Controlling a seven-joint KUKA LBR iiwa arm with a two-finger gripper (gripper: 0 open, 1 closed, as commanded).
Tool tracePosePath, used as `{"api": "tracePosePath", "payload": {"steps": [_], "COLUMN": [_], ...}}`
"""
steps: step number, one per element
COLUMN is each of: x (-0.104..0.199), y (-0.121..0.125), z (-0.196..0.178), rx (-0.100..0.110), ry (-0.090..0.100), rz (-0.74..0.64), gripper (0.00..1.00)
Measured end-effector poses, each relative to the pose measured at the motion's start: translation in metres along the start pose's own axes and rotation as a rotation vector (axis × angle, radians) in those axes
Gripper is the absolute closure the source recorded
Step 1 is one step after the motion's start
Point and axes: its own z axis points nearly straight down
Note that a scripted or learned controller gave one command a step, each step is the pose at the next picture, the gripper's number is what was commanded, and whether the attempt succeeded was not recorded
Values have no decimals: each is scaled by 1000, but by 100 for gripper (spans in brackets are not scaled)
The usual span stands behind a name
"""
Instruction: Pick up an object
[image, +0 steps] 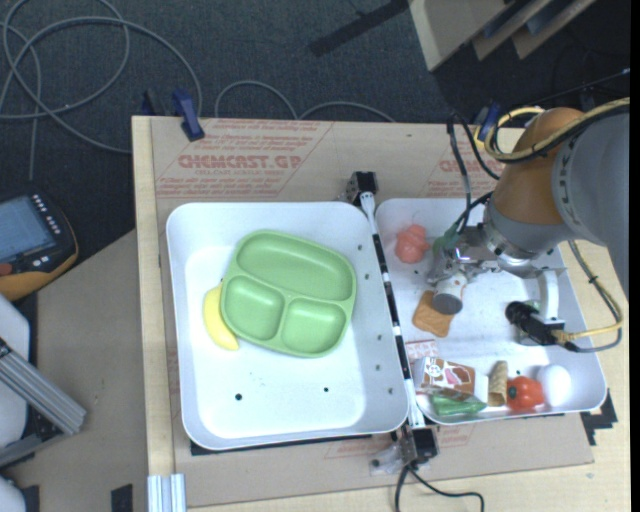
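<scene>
The gripper (447, 290) hangs low in the right bin (590, 385), right of centre in the frame; whether it is clenched or released cannot be told from here. Just below it lies a brown cracker-like piece (432, 317), seemingly touching its tip. That piece looks light, stiff and brittle, best pinched across its short edges. A pink lump (410, 244) sits above; a tomato (522, 393) and packet (446, 376) lie toward the lower right.

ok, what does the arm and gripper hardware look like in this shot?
Grey rounded arm with an orange band above the wrist. Below it, a metallic silver gripper assembly with dark fittings. Yellow and black cables loop around the wrist.
</scene>
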Motion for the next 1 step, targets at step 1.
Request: {"api": "tracePosePath", "payload": {"steps": [1], "x": [47], "y": [-36], "z": [-97], "rx": [0], "ry": [-1], "rz": [1], "gripper": [100]}}
